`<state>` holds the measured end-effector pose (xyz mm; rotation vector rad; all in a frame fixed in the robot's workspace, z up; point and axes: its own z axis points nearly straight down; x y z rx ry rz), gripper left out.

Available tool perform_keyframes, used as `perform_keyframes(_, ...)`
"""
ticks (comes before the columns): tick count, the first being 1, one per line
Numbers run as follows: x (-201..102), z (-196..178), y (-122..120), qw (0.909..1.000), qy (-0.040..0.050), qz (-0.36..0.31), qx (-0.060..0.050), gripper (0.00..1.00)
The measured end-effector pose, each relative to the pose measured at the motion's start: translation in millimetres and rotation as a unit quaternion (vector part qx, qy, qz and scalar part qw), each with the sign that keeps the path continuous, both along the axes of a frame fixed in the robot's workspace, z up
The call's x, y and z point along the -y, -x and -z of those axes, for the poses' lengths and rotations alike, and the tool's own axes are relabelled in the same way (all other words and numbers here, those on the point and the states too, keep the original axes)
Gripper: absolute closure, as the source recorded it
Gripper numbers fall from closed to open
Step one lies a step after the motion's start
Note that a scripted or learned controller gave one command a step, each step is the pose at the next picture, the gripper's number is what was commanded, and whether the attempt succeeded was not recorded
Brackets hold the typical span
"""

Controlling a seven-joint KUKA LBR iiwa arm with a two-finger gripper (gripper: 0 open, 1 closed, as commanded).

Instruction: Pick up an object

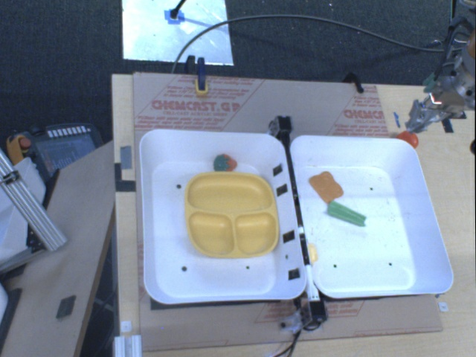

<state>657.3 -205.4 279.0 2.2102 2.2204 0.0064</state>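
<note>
A: Objects for picking are found in both bins. In the right bin (pixel 416 199) an orange piece (pixel 326 186) and a green piece (pixel 346 213) are seen, lying near each other towards the bin's left half. In the left bin (pixel 160 199) a yellow tray (pixel 229 214) is laid flat, with a small toy (pixel 224 163) just beyond its far edge.

B: And where is the gripper placed?

A: The gripper (pixel 439 103) is seen at the upper right, beyond the far right corner of the right bin, above the bench rather than over either bin. Nothing can be made out between its fingers; whether they are wide or narrow cannot be told.

B: Which way must it be moved?

A: The green piece is judged the likeliest target. It lies down and to the left of the gripper in the camera view, well apart from it. Its long axis is set on a slant, from upper left to lower right, so the fingers would best be closed across that line.

B: Is anything found in the way?

A: A small red thing (pixel 407 137) is seen at the bin's far right corner, near the gripper. The bin's wall must be cleared on the way in. The orange piece, near the green one, could be nudged.
</note>
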Motion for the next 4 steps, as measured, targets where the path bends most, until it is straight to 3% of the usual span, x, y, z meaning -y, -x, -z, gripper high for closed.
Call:
perform_keyframes(2,-119.9,20.3,-4.3,1.0,-0.0029,-0.003,-0.004,1.0)
perform_keyframes(4,-219.6,15.1,-5.1,1.0,-0.0027,-0.002,-0.004,1.0)
